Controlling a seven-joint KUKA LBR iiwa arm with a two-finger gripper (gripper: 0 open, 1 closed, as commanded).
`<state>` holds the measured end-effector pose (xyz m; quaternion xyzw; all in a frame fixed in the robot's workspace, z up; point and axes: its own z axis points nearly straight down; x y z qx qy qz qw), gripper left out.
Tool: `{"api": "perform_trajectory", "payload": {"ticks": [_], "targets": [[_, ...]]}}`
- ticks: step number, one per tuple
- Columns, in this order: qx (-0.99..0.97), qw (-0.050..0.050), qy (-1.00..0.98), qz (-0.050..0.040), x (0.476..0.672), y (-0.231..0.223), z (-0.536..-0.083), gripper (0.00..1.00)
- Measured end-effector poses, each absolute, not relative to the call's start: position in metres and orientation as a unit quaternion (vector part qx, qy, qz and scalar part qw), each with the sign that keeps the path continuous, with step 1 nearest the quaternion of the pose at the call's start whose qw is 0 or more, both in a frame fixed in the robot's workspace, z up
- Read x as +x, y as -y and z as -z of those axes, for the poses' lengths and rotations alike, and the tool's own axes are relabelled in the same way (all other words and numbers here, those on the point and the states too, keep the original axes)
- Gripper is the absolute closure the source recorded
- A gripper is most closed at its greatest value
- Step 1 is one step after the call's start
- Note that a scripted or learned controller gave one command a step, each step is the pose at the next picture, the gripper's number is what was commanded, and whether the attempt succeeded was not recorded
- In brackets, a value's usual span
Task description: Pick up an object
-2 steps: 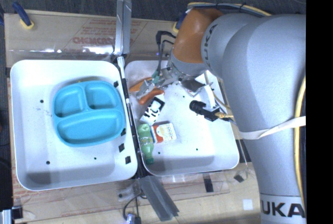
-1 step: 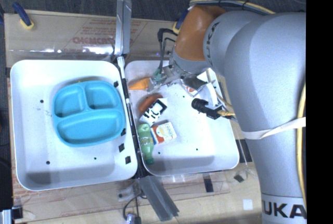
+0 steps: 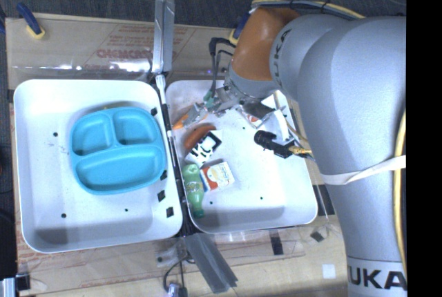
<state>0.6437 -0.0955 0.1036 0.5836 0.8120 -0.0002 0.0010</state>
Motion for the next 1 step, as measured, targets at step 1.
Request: {"api": "perform_trajectory", "payload": {"ticks": [1], "targets": [[0.582,0.002,-0.813,0.0006,0.6444,0.0959,-0.1143,1.0]]}}
